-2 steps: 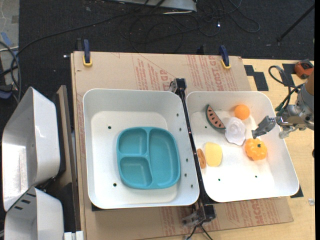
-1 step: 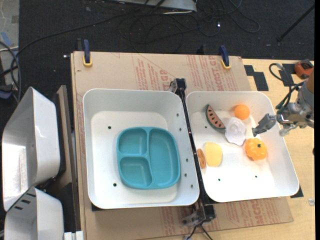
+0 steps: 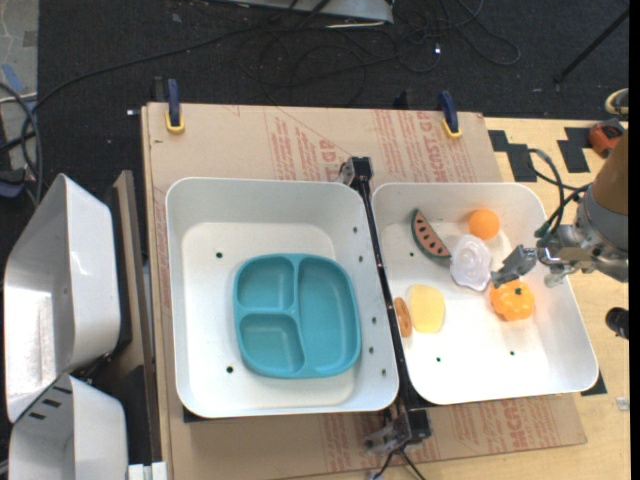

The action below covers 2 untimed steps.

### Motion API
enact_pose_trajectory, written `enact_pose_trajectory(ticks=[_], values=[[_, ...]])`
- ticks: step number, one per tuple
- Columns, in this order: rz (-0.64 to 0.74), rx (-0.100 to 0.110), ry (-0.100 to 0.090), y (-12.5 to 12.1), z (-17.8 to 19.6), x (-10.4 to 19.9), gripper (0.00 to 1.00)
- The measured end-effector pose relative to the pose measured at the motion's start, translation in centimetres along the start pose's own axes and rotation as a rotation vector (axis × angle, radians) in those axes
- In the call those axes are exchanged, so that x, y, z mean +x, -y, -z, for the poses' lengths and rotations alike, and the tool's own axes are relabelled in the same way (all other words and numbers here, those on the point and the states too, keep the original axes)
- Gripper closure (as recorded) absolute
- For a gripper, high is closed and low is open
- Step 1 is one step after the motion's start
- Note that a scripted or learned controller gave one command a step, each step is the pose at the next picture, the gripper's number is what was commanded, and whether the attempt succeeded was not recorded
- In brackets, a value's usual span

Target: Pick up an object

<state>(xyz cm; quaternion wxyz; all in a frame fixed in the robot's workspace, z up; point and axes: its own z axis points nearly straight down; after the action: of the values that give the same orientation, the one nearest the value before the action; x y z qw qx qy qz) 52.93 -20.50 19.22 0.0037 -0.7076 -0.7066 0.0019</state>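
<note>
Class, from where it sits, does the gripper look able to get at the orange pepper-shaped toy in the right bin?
Probably yes. The gripper hangs right beside the orange pepper toy, whose top is uncovered; the pale toy lies apart to its left.

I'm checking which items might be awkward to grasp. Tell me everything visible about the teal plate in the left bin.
The teal plate is a rounded rectangle of what looks like smooth plastic, split into three compartments: two smaller ones on its left side, one long one on its right. It lies flat, right side up, slightly turned, near the middle of the left bin. Nothing sits in it or touches it besides the bin floor.
</note>
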Motion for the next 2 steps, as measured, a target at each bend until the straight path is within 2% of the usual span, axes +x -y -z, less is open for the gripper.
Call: enact_pose_trajectory(ticks=[1, 2], values=[[0.000, -0.002, 0.001, 0.2, -6.5, -0.1, 0.00], [0.000, -0.030, 0.015, -0.5, -7.5, -0.5, 0.00]])
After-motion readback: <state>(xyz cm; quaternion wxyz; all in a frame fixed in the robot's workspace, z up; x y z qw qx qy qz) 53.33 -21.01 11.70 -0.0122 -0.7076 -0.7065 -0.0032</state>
